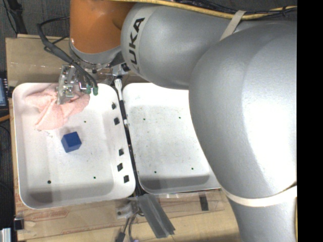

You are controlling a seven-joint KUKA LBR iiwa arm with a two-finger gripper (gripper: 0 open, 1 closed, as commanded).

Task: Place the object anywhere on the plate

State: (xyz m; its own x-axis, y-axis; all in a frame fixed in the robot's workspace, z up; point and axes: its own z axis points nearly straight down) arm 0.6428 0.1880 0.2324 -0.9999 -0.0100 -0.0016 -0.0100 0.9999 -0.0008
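The arm (217, 74) fills the right and upper part of the frame. Its shell is smooth grey metal with rounded forms, and the orange band (93, 21) sits at the top, left of the middle. Under the band the gripper (67, 91) hangs over the upper left corner of the left bin (30, 185). It is a small metal piece with cables and some green parts beside it. I cannot tell if its fingers are apart or together, because they are too small and mixed with the cloth below.

The cloth (55, 110) is pale pink, soft and wrinkled. It lies in the upper left of the left bin, directly under the gripper, and it seems to touch the gripper's tip. If the cloth is between the fingers, I cannot say.

The cube (71, 141) is blue, with flat faces and sharp edges. It lies on the bin floor just below the cloth, apart from it.

Both bins are shallow white plastic with rounded corners and small dark dots on the floor. The right bin (166, 150) is in the middle of the frame, partly covered by the arm. Between the bins runs a dark strip.
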